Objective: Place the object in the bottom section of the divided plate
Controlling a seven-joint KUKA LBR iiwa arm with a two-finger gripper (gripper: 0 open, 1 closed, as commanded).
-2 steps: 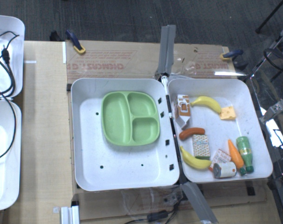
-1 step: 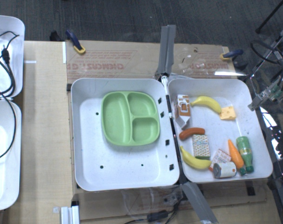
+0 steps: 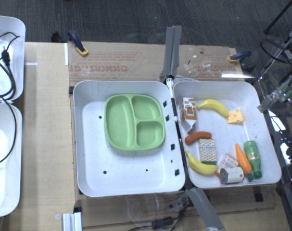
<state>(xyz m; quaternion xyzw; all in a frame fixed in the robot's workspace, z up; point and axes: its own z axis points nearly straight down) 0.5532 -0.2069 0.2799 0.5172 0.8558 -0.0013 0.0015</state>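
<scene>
Very start of the job by the look of it, nothing picked yet. Green divided plate point(image 3: 108, 124) sitting empty-handed in the left bin point(image 3: 82, 148), all three sections bare, no object in it so far. Bottom section probably the small compartment point(image 3: 149, 133) nearest the camera on the plate's right side, just beside the wall between the bins.

All the candidates piled in the right bin point(image 3: 267, 129): two bananas point(image 3: 214, 106) point(image 3: 201, 163), a cheese wedge point(image 3: 235, 117), a sausage point(image 3: 197, 137), a carrot point(image 3: 242, 159) touching a green bottle point(image 3: 252, 159), a can point(image 3: 231, 175) lying on its side, plus a couple of small cartons point(image 3: 207, 150). No telling from the task line which one counts as "the object".

Gripper state: can't tell from this shot.

Next move, as a guess: reach in over the right bin, pick something lying clear like the cheese wedge or upper banana, lift over the divider, then drop low into that small compartment. Tight target, so easy to overshoot into the big section.
</scene>
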